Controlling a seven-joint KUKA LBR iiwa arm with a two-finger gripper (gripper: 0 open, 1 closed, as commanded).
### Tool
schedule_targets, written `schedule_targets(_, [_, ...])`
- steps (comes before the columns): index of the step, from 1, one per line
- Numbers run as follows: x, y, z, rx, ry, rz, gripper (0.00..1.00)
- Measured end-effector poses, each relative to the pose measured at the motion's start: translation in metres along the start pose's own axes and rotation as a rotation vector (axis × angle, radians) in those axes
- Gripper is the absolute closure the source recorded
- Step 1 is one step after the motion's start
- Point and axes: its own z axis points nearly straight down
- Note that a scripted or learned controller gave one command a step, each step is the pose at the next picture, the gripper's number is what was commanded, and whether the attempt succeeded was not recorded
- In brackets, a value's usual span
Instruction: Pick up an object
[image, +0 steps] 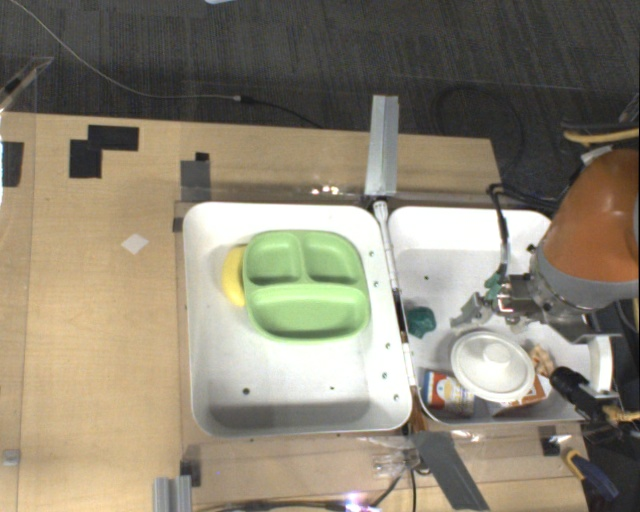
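The gripper (487, 303) is hanging low over the right bin (440, 235), about midway along its depth, and its metal tip is pointing left. From this angle it cannot be told whether it is released or clenched, and nothing is visibly sitting in its grasp. Behind it the grey wrist and the orange band (597, 232) are reaching in from the right and covering the bin's right side.

Just near of the gripper a white round bowl (490, 362) is lying. It is glossy, with a raised centre and a thick rim. Touching the bowl's near edge, a small carton (452, 391) is lying on its side against the bin's near wall, showing orange, blue and white print. To the left of the gripper and apart from it, a small teal lump (421, 320) is resting close to the wall shared by the two bins. A tan scrap (545, 359) is peeking out at the bowl's right.

In the left bin (290, 400) a pale green divided plate (305, 285) is lying toward the far side, with two small compartments far and one long one near. A yellow piece (232, 277) is poking out from under its left edge.
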Motion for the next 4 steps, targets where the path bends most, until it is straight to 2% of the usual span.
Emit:
schedule_targets(1, [-0.021, 0.021, 0.108, -0.013, -0.003, -0.17, 0.0])
schedule_targets(2, [-0.015, 0.039, 0.111, -0.02, -0.008, -0.255, 0.0])
schedule_targets(3, [-0.016, 0.042, 0.099, -0.03, -0.011, -0.256, 1.0])
schedule_targets(4, [0.035, 0.007, -0.035, -0.003, 0.0, -0.203, 1.0])
